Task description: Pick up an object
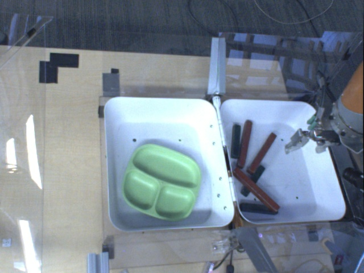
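Wooden and pale, the bench [62, 169] holds two white bins side by side, with dark carpet and thin cables [227, 10] behind it. A metal post [216, 67] stands between the bins at the back. The left bin [119, 124] holds a green tray [162, 182] with three hollows. The right bin [318, 192] holds red sticks [256, 189] and dark sticks [235, 141] lying crossed near its left side. The gripper [298, 141] hangs over the right bin, apart from the sticks, holding nothing. I cannot tell how its fingers stand.
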Controlling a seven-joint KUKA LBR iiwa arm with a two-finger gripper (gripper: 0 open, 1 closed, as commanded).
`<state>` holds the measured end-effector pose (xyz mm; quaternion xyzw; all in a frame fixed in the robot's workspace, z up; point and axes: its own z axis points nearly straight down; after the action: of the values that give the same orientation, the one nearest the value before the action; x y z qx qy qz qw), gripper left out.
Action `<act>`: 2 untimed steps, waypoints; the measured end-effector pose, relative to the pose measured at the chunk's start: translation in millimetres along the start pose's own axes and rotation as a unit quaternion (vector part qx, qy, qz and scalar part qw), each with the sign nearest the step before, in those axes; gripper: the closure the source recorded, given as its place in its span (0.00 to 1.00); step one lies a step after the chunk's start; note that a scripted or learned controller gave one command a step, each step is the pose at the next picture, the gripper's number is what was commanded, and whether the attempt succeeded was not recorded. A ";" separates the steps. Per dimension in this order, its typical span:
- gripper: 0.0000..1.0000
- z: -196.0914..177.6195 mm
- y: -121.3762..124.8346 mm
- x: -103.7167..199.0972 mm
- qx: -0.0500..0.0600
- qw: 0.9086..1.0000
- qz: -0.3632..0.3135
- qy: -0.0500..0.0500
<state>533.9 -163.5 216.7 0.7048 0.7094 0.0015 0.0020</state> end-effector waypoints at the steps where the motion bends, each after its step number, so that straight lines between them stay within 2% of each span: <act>1: 0.00 119.7 43.5 17.1 -0.002 1.000 -0.003 0.000; 2: 1.00 108.0 45.8 18.0 -0.005 1.000 -0.004 0.000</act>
<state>580.2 -145.3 108.8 0.7018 0.7124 0.0051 0.0058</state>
